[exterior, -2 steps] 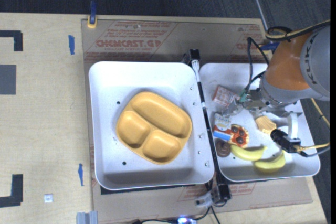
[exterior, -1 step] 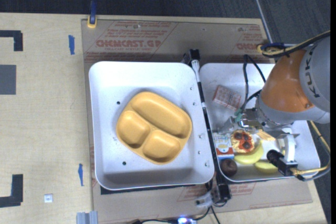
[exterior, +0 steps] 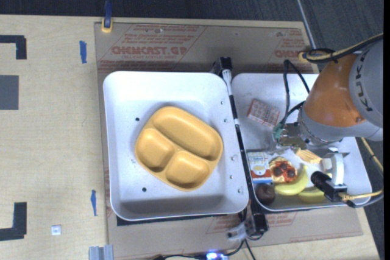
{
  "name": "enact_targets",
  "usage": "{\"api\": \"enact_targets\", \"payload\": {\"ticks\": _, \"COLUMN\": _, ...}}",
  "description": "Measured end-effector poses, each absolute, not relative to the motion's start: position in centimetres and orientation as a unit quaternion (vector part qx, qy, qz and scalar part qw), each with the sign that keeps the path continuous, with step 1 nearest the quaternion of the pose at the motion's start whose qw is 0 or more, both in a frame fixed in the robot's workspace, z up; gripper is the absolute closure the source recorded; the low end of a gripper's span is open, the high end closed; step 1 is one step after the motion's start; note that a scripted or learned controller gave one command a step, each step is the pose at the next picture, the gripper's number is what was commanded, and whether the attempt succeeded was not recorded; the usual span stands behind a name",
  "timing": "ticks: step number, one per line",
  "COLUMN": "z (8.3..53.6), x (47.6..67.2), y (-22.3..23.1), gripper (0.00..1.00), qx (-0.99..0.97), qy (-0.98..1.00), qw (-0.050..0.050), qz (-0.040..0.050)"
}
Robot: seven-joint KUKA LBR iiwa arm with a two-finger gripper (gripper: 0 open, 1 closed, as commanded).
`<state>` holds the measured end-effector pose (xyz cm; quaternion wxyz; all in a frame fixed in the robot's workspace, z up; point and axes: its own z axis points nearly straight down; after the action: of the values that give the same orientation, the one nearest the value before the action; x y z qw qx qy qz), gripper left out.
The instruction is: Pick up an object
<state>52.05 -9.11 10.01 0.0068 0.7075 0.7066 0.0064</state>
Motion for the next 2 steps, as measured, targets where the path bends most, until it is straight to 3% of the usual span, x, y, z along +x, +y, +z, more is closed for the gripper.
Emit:
{"api": "enact_targets", "payload": {"ticks": 1, "z": 10.2, "x": 52.1, "y": -9.9, "gripper": 0.0, "qx": 0.71, "qy": 0.704, "qw": 0.014, "qz": 0.0033}}
{"api": "enact_targets", "payload": {"ticks": 2, "z": 8.7, "x": 48.2, "y": -10.6, "gripper": 0.0, "qx": 0.708, "qy": 0.706, "qw": 0.005, "qz": 0.002}}
